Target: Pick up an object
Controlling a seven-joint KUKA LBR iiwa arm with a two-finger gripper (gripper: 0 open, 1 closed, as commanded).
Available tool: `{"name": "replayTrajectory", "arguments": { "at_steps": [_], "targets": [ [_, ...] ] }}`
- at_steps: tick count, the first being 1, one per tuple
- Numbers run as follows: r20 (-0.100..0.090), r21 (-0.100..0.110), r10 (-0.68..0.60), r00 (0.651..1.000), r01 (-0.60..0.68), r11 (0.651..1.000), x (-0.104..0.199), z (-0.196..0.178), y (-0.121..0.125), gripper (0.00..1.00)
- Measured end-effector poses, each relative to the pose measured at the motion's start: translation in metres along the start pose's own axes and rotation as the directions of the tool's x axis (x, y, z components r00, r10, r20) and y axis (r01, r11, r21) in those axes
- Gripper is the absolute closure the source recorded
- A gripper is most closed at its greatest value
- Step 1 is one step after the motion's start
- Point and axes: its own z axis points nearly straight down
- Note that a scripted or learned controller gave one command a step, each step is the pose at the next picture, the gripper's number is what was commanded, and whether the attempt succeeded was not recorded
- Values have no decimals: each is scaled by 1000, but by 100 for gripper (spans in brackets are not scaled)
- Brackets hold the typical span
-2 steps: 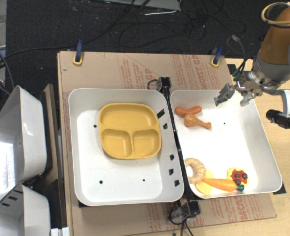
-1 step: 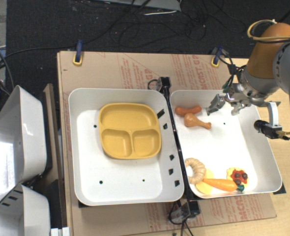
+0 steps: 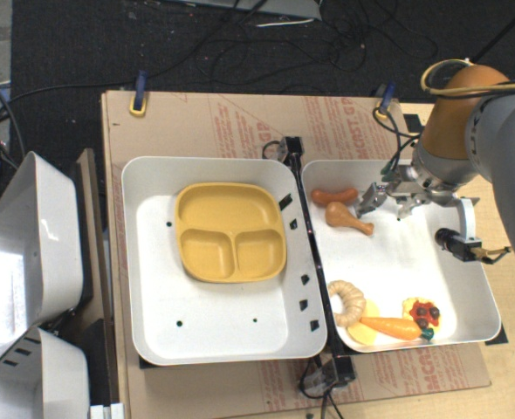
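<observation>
From my seat I see the arm [image 3: 480, 116] reaching in from the right over the right bin [image 3: 471, 278], its orange band above the wrist. The gripper [image 3: 388, 196] hangs low over the far part of that bin, just right of a brown drumstick-shaped toy [image 3: 349, 219] and an orange sausage-like piece [image 3: 332, 196]; I cannot tell how the claw is set. Nothing shows between its tips that I can make out. Near the bin's front edge lie a pale shrimp-like toy [image 3: 346, 298], a carrot [image 3: 391, 326] on a yellow slice [image 3: 365, 330], and a small red and yellow piece [image 3: 422, 312]. The left bin [image 3: 153, 321] holds a yellow divided plate [image 3: 231, 232], lying flat, well apart from the gripper.
</observation>
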Motion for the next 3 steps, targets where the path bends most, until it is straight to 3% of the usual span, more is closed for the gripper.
{"name": "replayTrajectory", "arguments": {
  "at_steps": [1, 3],
  "targets": [
    [1, -5, -1, 1000, 1, 1000, 0, -14, 1, 100],
    [2, -8, 2, 1000, -2, 1000, -6, -120, -4, 100]
  ]
}}
